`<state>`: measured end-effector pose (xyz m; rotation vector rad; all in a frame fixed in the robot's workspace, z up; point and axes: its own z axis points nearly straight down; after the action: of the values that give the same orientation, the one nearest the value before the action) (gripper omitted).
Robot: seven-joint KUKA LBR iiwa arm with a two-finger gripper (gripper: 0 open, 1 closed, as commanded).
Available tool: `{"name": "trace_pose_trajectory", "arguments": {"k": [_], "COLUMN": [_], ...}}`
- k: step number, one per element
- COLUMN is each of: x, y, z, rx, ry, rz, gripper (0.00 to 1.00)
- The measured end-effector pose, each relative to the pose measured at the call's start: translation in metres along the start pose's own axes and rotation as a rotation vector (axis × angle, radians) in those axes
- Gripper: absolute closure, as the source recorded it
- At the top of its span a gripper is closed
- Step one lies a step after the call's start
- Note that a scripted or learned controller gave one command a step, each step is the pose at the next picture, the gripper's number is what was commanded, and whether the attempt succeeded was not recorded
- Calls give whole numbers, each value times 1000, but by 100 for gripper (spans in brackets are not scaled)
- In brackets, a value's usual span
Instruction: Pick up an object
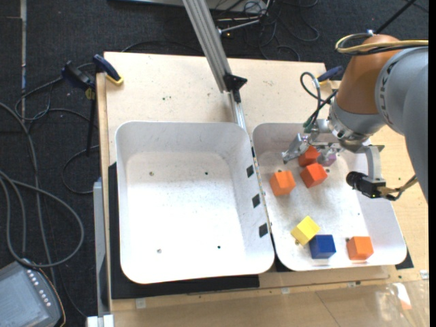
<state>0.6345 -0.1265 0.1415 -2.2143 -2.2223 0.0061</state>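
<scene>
Camera view: the gripper (310, 150) hangs low over the far part of the right bin (381, 216), and whether it is spread, closed or grasping anything cannot be told. A red block (314, 174) lies just on its near side, an orange block (283, 182) beside that to the left. Near the bin's near rim lie a yellow block (305, 229), a blue block (322, 246) and another orange block (360, 248), well apart from the gripper; the left bin (129, 182) offers open room.

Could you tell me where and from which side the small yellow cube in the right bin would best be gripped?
Probably straight from above, closing on two opposite flat side faces of the small yellow cube. It sits turned at an angle in the right white bin, so the fingers should turn to match. The blue cube touches or nearly touches its lower right corner, so choose the faces away from it.
</scene>
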Motion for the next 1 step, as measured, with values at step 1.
{"name": "trace_pose_trajectory", "arguments": {"k": [1], "x": [0], "y": [0], "z": [49], "rx": [-3], "ry": [-1], "rz": [3], "gripper": [0]}}
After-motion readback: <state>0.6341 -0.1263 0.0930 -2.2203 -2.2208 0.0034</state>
